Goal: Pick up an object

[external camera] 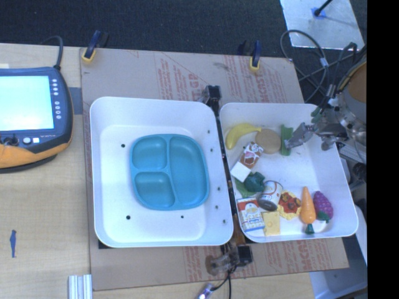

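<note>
**Gripper at right bin's far edge, nothing held**

Green piece (286,139) stands upright in right bin (330,167), just left of gripper (313,137). Fingers look spread, nothing between them. Banana (240,133) further left.

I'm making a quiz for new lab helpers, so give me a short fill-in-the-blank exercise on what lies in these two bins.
1. The blue divided plate lies in the ____ bin of the view.
2. The plate has ____ compartments.
3. The toy banana in the right bin is coloured ____.
4. The purple grapes lie right beside the orange ____.

Missing words: left; three; yellow; carrot
</note>
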Robot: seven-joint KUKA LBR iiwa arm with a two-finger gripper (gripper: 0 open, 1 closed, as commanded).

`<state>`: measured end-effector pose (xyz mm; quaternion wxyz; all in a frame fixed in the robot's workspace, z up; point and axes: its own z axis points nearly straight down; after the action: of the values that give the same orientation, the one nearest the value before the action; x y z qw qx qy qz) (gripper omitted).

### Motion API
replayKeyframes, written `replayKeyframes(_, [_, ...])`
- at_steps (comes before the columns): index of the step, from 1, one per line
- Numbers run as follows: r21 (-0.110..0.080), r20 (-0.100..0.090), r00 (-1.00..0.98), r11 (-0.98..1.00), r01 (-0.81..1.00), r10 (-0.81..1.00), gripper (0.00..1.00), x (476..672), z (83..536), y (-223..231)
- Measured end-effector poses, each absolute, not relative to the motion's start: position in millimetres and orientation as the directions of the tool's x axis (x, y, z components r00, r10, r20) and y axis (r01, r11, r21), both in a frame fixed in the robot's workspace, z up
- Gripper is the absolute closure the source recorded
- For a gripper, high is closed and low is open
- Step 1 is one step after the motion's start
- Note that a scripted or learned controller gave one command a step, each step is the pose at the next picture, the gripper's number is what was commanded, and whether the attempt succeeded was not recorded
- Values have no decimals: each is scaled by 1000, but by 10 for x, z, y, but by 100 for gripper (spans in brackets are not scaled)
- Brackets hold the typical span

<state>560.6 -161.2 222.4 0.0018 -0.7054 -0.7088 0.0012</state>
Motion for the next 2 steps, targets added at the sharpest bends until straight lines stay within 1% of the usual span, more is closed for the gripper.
replayKeyframes(1, [14,-3,-3,3,1000,1000,0,5997,1143,-1277])
replayKeyframes(2, [-1,1,-4,4,1000,1000,0,6319,1926,-833])
